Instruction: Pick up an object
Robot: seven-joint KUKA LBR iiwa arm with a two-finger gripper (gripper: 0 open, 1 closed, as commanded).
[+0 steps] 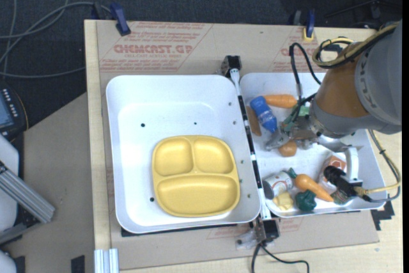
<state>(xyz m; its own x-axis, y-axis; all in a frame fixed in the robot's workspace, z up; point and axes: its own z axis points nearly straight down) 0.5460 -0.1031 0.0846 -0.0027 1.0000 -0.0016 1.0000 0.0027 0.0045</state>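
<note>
Arm (361, 93): grey with an orange band, reaching in from the right and bending down over the right bin.
Jaws (281, 139): low in the right bin (364, 185), near its left wall; whether they are spread or pressed together cannot be told, since the metal parts blur into the clutter there.
Blue bottle (262, 114): just above and left of the jaws, lying tilted, its lower end close to them; contact cannot be told.
Upper carrot (280, 100): above the jaws, lying flat beside the bottle's top end.
Orange piece (288, 149): just below the jaws, small and rounded, touching or nearly touching them.
Lower carrot (310, 186): below and right of the jaws, green top pointing up-left.
Green item (305, 202): further below the jaws, just under the lower carrot.
Pale items (279, 190): below the jaws at the bin's lower left corner; too small to name.
Left bin (128, 105): well left of the jaws, across the divider.
Yellow tray (195, 174): in the left bin, left and below the jaws, three compartments, lying flat.
Bench (153, 45): beneath both bins, printed board on top.
</note>
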